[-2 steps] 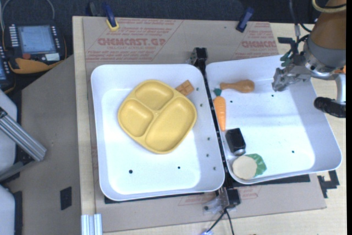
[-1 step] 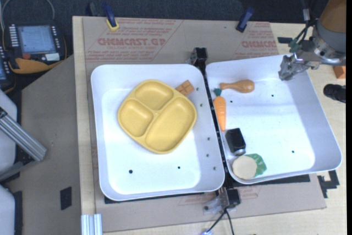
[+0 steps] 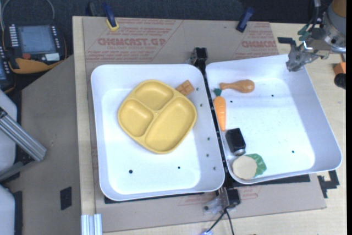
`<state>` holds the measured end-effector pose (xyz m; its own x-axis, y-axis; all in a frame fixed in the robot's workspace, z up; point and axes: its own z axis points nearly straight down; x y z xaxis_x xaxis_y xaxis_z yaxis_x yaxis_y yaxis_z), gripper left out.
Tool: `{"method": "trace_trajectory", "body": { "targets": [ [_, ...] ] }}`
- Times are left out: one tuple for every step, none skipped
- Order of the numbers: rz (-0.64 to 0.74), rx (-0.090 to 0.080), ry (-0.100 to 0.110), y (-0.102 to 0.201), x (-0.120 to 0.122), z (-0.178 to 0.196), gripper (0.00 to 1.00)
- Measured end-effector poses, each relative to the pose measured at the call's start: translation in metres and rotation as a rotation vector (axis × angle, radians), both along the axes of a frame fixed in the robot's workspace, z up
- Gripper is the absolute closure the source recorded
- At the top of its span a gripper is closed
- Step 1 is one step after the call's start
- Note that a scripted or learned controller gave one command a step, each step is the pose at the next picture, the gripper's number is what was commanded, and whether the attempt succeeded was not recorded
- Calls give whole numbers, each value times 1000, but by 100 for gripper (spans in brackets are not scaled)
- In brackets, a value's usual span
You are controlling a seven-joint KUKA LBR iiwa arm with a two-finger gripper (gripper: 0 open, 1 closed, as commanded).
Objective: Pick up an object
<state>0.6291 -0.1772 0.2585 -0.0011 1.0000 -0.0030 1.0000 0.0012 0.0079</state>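
Note:
The right bin (image 3: 308, 113) holds a tan drumstick-shaped toy (image 3: 238, 86) near its back left, an orange carrot (image 3: 220, 111) along its left wall, a small black block (image 3: 236, 140), and a round beige piece on a green leaf (image 3: 247, 167) at the front left corner. My gripper (image 3: 295, 62) hangs over the bin's back right rim, well away from these objects, with nothing visible between its fingers.
The left bin (image 3: 110, 162) carries a yellow divided plate (image 3: 157, 115) and a small brown block (image 3: 185, 87) at the plate's back right. Both bins rest on a cardboard sheet (image 3: 165, 36). A teach pendant (image 3: 34, 44) sits off to the far left.

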Motion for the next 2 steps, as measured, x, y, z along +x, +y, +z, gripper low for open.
{"method": "trace_trajectory", "body": {
  "targets": [
    [3,5,10,45,-17,3,100],
    [4,6,9,95,-30,7,100]
  ]
}}
